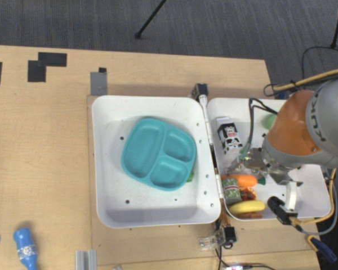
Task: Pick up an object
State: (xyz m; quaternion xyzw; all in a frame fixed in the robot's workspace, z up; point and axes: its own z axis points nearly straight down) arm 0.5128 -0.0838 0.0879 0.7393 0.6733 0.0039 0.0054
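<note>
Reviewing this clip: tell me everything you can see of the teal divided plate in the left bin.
The plate is teal, looks like smooth plastic, with rounded corners and three compartments: one large on its left side and two smaller on its right. It lies face up in the left bin, turned at an angle to the bin's walls, roughly in the middle of the floor. Nothing lies in its compartments. Something green peeks out from under its lower right edge; what it is cannot be told. It is apart from the arm.

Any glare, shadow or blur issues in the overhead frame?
Camera view: even, diffuse light; soft shadow under the teal tray in the left bin; no harsh glare on the white plastic; the arm looks slightly soft; small items in the right bin are too cluttered to separate cleanly.
</note>
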